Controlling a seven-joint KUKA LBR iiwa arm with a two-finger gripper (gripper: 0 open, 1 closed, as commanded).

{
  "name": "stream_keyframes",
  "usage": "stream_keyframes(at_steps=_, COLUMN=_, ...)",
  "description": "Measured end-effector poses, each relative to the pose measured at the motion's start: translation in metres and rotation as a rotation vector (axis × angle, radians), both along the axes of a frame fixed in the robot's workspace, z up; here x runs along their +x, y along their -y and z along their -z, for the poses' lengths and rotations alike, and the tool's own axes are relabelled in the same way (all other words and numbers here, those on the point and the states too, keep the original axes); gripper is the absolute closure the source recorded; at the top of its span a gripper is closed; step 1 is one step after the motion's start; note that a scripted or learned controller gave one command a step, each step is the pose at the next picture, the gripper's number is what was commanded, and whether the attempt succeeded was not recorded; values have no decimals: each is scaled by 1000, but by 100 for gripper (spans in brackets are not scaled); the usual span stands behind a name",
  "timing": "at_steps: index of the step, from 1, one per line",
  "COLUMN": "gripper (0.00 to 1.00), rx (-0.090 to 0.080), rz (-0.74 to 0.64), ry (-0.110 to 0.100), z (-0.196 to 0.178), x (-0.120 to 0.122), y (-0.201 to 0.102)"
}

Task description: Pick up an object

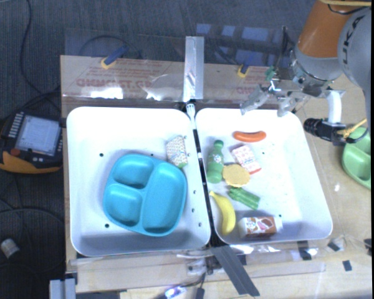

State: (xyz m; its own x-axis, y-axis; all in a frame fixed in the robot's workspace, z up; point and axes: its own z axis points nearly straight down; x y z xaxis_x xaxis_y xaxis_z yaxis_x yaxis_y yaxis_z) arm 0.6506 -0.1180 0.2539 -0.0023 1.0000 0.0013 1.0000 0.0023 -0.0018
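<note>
Two white bins sat side by side. Left bin [87,167]: one blue divided tray [146,195], one small patterned packet [176,150] at its upper right corner. Right bin [305,185]: one banana [224,212], one brown carton [257,225], one green bottle [214,161], one green pod [244,197], one red-and-white box [245,158], one round cracker [236,175], one sausage [249,136].

Gripper [271,103] hovered over the right bin's far rim, fingers apart, nothing between them.

Sausage lay nearest, apart from its neighbours. Judged light, smooth, possibly slippery; best pinched across its middle.
</note>
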Motion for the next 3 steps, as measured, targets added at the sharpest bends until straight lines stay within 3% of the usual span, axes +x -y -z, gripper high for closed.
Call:
stream_keyframes(at_steps=1, gripper=0, rx=-4, rz=-8, ry=-2, z=106, x=7, y=10)
stream_keyframes(at_steps=2, gripper=0, rx=-9, rz=11, ry=21, z=149, x=22, y=32)
stream_keyframes(at_steps=3, gripper=0, rx=-8, rz=3, ry=8, z=165, x=0, y=49)
